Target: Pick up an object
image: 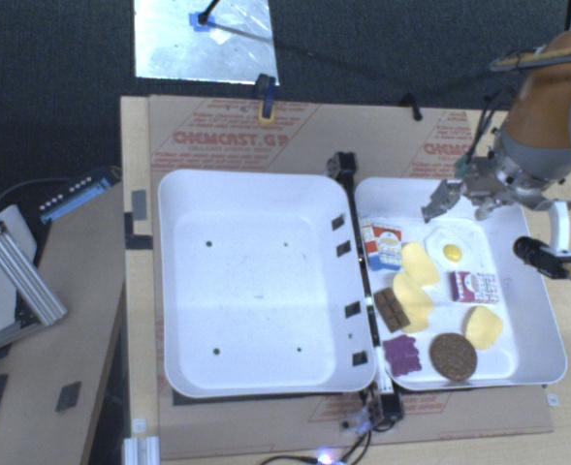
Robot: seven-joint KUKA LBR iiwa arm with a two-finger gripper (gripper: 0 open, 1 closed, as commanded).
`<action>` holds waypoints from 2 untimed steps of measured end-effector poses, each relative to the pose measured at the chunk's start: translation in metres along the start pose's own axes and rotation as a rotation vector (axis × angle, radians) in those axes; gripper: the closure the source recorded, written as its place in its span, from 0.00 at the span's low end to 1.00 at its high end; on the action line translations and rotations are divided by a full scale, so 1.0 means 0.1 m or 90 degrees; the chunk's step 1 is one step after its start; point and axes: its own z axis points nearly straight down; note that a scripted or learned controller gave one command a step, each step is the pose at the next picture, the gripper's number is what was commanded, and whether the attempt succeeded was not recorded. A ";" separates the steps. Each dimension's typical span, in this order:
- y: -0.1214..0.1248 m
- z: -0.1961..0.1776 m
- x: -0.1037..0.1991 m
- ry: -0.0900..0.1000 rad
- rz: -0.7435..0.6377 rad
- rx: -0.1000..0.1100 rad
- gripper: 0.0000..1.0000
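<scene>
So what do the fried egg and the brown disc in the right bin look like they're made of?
Fried egg: probably moulded plastic play food, with a smooth, evenly white surface and a bright yellow yolk. Brown disc: its speckled surface looks matte, so it may be plastic or rubbery foam; the view is too coarse to settle it.

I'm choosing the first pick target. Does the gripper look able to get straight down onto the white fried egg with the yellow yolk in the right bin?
Probably yes. The white fried egg with the yellow yolk lies flat with nothing on top of it, and the gripper hangs just above its far edge. The pale yellow piece beside it might crowd one side.
</scene>
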 end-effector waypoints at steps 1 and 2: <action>0.48 -1.31 0.65 -0.001 -0.006 -0.011 0.00; 0.45 -1.34 0.61 -0.001 -0.004 -0.004 1.00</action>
